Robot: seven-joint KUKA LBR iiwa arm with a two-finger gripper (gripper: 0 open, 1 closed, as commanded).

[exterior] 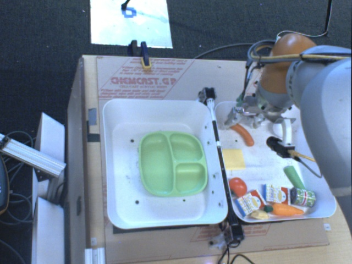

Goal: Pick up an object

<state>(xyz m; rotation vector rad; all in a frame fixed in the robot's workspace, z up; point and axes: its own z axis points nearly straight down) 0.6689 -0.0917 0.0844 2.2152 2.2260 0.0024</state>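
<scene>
Grey arm (324,92) reaches in from the right, its orange band (286,54) high over the far end of the right bin (329,205). Gripper (246,117) hangs over that bin's far-left corner, pointing down. Can't tell from this angle whether it is spread or pressed together, and nothing is visibly pinched in it.

Nearest pickable thing: an orange sausage-shaped piece (242,135), lying on the bin floor just under and slightly nearer than the gripper, angled diagonally. Whether the two touch, I can't make out.

Other contents of the right bin:
- flat yellow square (234,159) near the left wall, just nearer than the orange piece
- red tomato (237,186) nearer again, close to the same wall
- two small printed cartons (249,202) (273,193) side by side at the near end
- carrot (284,209) lying along the near rim, just beside the cartons
- small can (303,197) on its side, near-right corner
- green cucumber-like piece (293,176) just beyond the can, tilted

Left bin (121,131) holds a pale green divided plate (171,164), roughly centred and lying flat, with three compartments. The two bins sit wall to wall.

Both bins rest on a bench board (165,73) printed with red lettering. A blue and yellow clamp (144,54) grips its far edge. A white sheet (129,15) lies on the dark floor beyond the bench.
</scene>
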